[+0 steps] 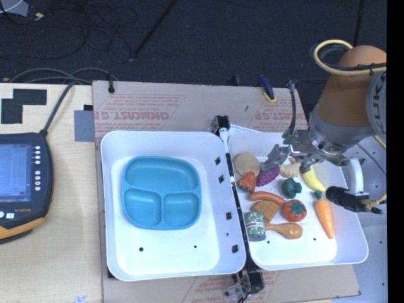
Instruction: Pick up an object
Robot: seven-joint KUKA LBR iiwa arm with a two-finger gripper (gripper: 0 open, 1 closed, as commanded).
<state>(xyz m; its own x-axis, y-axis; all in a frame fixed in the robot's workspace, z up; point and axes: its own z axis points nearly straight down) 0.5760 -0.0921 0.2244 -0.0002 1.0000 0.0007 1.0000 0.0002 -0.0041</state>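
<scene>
- White plastic forms both shallow bins, which are set side by side on a brown cardboard sheet (164,109).
- The left bin (113,232) is occupied by a blue divided plate (161,191) with three compartments.
- The right bin (344,251) is loaded with toy food: a potato (247,165), a strawberry (247,182), purple grapes (267,175), a hot dog (267,197), a tomato (293,210), a carrot (324,217), a banana (312,180), broccoli (291,187), a can (255,225) and a wooden spoon (285,230).
- The gripper (287,158) is seen low over the far side of the right bin, just above the grapes.
- Its fingers (276,153) are seen spread, with nothing pinched between them.
- A black handheld screen (22,178) is seen on the bench to the left.
</scene>
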